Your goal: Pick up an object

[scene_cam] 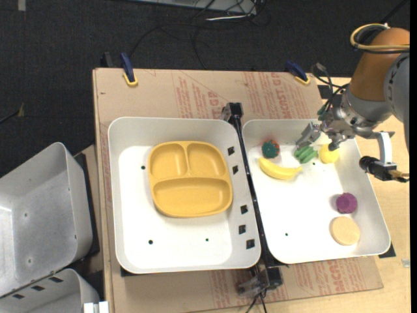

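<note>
While the claw (317, 137) hangs in the upper right of the frame, you see its fingers spread wide over a green object (304, 153) beside the banana (279, 169).

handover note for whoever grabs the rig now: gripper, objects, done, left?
Gripper: low over the far end of the right bin, by a green piece and a small yellow piece; nothing visibly held.
Right bin also holds a toy banana, a red and green toy, a purple piece and a tan disc.
Left bin: yellow divided plate.
Done: no pick confirmed.
Left: grasp one object and lift it.
</note>
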You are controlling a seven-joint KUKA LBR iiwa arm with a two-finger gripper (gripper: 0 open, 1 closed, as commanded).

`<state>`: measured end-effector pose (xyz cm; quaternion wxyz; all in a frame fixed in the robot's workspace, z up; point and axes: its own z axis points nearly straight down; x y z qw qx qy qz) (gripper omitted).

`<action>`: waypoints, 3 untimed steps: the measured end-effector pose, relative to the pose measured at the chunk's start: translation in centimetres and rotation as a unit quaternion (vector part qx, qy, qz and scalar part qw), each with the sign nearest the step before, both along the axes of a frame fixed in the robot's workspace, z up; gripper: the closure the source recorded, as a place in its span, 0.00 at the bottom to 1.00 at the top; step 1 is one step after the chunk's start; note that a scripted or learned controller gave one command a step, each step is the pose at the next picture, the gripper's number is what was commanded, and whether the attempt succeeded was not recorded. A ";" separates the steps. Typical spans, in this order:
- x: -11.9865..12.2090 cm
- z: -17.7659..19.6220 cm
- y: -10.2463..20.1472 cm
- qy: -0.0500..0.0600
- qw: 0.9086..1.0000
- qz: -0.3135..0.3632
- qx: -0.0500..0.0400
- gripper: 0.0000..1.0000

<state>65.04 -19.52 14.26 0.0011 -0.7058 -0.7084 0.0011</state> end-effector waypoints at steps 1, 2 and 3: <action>0.3 -5.0 0.8 -0.002 1.000 0.002 0.007 0.00; 0.2 -3.8 0.5 0.000 1.000 0.002 0.004 1.00; 0.6 2.6 0.3 -0.005 1.000 0.000 -0.001 1.00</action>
